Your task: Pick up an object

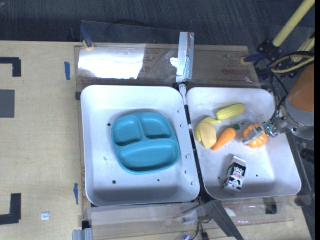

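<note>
Tool (256,134) over orange toy (258,138) in right bin (287,176), grip unclear; blue plate (145,141) in left bin (95,149).

I count two white bins (95,149) (285,174). The left one holds one blue tray (145,142). In the right I see five things: one corn cob (230,111), one lemon (205,133), one carrot (224,138), one orange toy (257,136), one small carton (235,173).
</note>
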Motion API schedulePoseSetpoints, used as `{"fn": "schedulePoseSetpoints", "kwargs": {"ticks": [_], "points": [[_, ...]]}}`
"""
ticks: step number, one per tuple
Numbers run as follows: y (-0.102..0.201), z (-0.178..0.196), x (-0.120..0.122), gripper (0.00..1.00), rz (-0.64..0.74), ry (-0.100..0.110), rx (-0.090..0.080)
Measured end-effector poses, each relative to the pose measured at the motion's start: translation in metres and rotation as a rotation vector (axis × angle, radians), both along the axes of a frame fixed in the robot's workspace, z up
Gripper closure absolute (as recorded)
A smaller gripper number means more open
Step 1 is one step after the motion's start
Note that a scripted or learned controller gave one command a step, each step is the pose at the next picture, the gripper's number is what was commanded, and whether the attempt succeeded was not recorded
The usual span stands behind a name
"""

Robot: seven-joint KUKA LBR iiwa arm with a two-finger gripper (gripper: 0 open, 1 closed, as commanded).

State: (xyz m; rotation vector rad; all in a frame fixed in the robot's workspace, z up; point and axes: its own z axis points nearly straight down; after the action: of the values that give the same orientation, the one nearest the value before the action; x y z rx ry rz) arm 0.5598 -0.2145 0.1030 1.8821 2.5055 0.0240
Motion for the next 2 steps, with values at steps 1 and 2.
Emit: {"fn": "schedulePoseSetpoints", "kwargs": {"ticks": [1, 2], "points": [[-0.0052, -0.0081, -0.0795, 1.0, 0.203, 0.015, -0.003], [-0.0047, -0.0088, -0.079, 0.0, 0.204, 0.014, -0.002]]}}
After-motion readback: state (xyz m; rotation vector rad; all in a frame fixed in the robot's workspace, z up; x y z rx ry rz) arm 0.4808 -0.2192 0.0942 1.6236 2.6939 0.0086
